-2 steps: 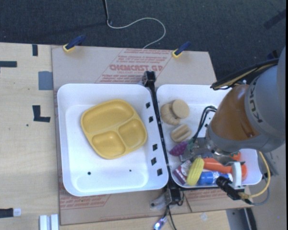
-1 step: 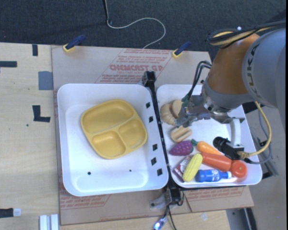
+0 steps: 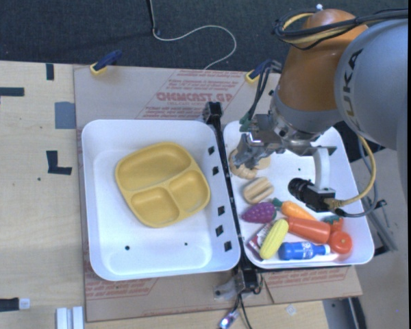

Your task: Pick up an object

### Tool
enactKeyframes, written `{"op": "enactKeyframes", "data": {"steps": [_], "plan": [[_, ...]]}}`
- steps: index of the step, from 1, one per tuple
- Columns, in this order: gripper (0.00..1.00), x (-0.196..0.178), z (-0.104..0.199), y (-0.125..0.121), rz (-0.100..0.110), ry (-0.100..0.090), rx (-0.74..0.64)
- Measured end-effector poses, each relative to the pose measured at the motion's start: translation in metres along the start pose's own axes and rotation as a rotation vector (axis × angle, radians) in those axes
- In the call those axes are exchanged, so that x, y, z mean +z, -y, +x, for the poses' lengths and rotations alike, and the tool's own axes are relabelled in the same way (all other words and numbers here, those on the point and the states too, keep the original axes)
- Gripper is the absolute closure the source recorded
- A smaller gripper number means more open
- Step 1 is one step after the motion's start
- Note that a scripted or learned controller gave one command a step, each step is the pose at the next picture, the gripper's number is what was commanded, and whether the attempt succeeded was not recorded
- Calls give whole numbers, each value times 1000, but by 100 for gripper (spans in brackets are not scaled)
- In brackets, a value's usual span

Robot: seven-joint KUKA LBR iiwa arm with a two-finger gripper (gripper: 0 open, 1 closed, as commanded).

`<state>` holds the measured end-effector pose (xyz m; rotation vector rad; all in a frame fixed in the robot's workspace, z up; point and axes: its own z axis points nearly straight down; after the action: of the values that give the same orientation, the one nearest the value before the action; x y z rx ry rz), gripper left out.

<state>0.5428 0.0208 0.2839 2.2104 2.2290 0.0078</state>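
The grey metal claw [image 3: 245, 155] hangs low over a pale round biscuit-like toy [image 3: 244, 171]; whether it grips cannot be told. A tan toy bun [image 3: 257, 189] lies just below-right.

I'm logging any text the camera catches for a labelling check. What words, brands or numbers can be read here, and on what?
"CHEMCAST GP" in red print, on the brown board under the white bins.
Smaller red print lines above and below it on that board: too blurred to read.
"KU", the visible part of black lettering, on the grey arm.
Label on the blue and white bottle: too small to read.
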Motion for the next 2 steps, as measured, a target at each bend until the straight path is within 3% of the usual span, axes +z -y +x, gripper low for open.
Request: {"op": "enactKeyframes", "data": {"steps": [1, 2], "plan": [[100, -94, 67, 42, -2, -2, -3], [100, -68, 31, 60, 10, 4, 11]]}}
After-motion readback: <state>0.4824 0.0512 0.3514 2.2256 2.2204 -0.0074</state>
